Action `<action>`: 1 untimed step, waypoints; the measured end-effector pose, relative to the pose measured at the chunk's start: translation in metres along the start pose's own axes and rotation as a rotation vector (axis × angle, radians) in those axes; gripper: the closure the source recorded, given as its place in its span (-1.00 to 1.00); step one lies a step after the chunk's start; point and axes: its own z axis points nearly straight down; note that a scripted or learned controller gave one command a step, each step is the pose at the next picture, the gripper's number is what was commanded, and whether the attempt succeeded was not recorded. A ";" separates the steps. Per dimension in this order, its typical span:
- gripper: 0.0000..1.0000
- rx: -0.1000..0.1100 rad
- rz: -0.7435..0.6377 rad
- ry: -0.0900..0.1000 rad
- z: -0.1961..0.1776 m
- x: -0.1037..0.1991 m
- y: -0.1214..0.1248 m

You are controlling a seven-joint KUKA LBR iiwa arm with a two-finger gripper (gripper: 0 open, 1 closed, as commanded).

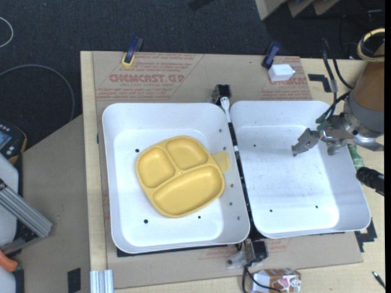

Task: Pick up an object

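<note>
- yellow divided tray (179, 176) lies flat mid left bin (116, 163), slightly askew, probably just dropped there; it's the sole thing to grab
- tool (303, 143) hovers over the right bin (293, 218) around 2 o'clock, nothing in it; can't tell whether it's spread, likely mid-approach

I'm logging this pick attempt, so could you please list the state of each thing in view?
Yellow divided plate: lying right side up in the left bin, untouched.
Right bin: gripper above it.
Gripper: over the right bin's upper right part, holding nothing visible.
</note>
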 end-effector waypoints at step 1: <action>-1.00 -0.023 -0.005 -0.004 -0.192 0.037 -0.025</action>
